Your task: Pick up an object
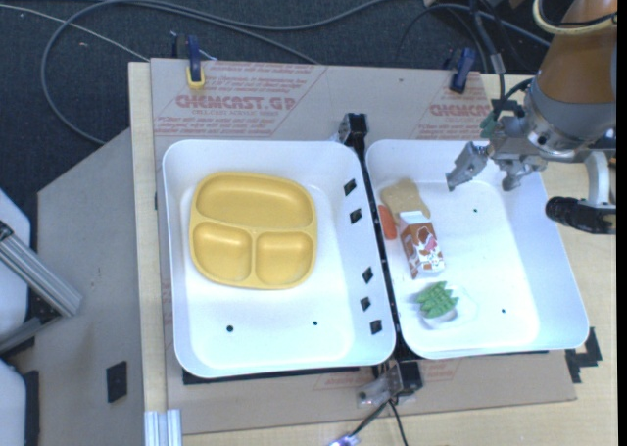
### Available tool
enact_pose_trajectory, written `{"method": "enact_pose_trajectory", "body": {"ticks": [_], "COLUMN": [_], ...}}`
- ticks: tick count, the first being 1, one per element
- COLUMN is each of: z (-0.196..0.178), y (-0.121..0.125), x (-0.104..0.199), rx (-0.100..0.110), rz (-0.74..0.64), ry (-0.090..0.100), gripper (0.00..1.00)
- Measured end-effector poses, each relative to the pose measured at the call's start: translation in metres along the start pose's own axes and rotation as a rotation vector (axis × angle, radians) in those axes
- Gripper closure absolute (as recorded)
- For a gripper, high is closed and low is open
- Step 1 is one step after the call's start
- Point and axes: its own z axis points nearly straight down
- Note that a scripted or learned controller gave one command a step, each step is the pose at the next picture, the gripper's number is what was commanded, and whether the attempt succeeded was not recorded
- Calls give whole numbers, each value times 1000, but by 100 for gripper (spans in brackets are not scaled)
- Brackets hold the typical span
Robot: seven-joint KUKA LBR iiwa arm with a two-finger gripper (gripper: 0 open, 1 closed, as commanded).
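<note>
Toys in right bin (529,238): carton (422,248), bread (404,199), greens (437,300), near left wall. Gripper (487,168) above back of bin, jaws apart, holding nothing. Best to go left, drop straight over carton, then squeeze.

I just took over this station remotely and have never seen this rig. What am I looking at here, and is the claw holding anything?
You have one picture, from a fixed camera above the bench, looking down at a slant. The grey machine with the orange band at the right is a robot arm; its claw hangs over the upper part of the right white bin, with nothing between its fingers. That bin holds a small cluster along its left side: a tan slice-shaped piece, a small orange item beside it, a red and white carton, and a green leafy toy nearest the camera. The left white bin holds a yellow divided plate with three compartments. So nothing is picked up yet.
</note>
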Motion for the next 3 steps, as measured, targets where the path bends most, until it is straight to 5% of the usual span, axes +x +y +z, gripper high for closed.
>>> {"method": "enact_pose_trajectory", "body": {"ticks": [1, 3], "z": [-8, 115], "y": [3, 6], "x": [0, 11], "rx": [-14, -8], "rz": [-3, -2], "ry": [-2, 0], "gripper": [0, 0]}}
